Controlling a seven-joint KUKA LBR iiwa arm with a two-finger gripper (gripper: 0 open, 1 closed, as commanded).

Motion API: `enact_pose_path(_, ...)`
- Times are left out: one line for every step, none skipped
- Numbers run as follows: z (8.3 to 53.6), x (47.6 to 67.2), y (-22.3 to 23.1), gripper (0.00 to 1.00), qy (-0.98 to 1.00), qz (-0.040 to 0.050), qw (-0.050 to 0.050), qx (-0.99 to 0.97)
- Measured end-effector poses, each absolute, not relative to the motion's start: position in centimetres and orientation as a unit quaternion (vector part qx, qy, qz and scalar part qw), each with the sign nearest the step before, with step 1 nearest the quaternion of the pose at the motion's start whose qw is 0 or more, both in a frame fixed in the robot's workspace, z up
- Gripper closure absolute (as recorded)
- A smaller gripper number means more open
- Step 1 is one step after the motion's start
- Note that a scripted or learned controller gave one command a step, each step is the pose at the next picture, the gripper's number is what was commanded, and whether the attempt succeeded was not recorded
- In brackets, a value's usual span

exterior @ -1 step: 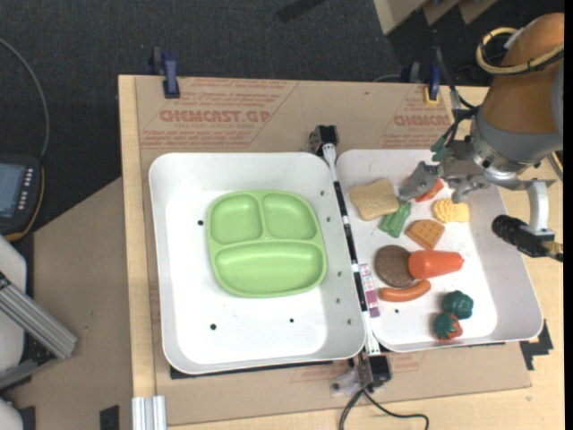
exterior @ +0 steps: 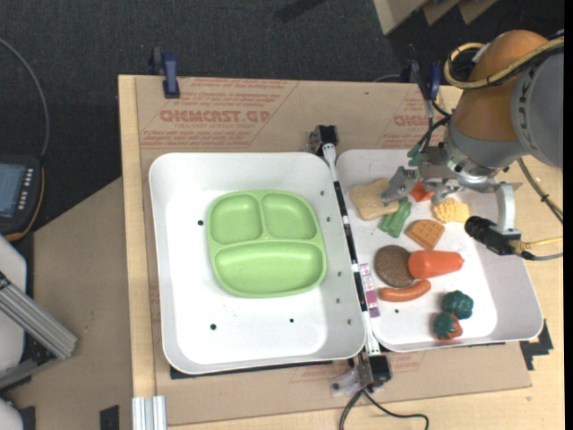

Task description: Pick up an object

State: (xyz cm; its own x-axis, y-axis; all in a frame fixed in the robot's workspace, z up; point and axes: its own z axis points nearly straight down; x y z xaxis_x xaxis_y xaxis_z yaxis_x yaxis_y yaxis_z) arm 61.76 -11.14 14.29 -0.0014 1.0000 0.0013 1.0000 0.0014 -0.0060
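Observation:
My gripper (exterior: 419, 186) hangs low over the back of the right bin (exterior: 510, 321), its fingers (exterior: 397, 186) spread apart. A small red piece (exterior: 419, 193) shows between them; I cannot tell whether it is gripped. Just under and around the gripper lie a tan bread piece (exterior: 367, 201), a green pod (exterior: 395, 219) and a yellow corn piece (exterior: 450, 210). Nearer the front lie an orange waffle (exterior: 426, 233), a brown patty (exterior: 391, 264), an orange-red carrot (exterior: 436, 263), a sausage (exterior: 403, 292), a green broccoli (exterior: 458, 304) and a red-and-green fruit (exterior: 447, 327).
The left bin (exterior: 179, 312) holds a green divided plate (exterior: 266, 242). A ridge with clips (exterior: 345, 231) separates the two bins. The arm's grey and orange wrist (exterior: 497, 97) comes in from the upper right. The bench's cardboard edge (exterior: 233, 106) runs behind the bins.

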Motion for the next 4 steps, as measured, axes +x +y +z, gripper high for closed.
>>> enact_pose_path(8.4, 63.4, -11.1, 0.0, -0.707, -0.001, 0.002, -0.707)
enact_pose_path(8.7, 66.9, -9.1, 0.0, -0.708, -0.0019, -0.003, -0.706)
enact_pose_path(8.7, 61.4, -18.1, 0.0, -0.704, 0.0006, -0.001, -0.71)
enact_pose_path(8.6, 66.3, -15.6, 0.0, -0.708, -0.0019, -0.003, -0.706)
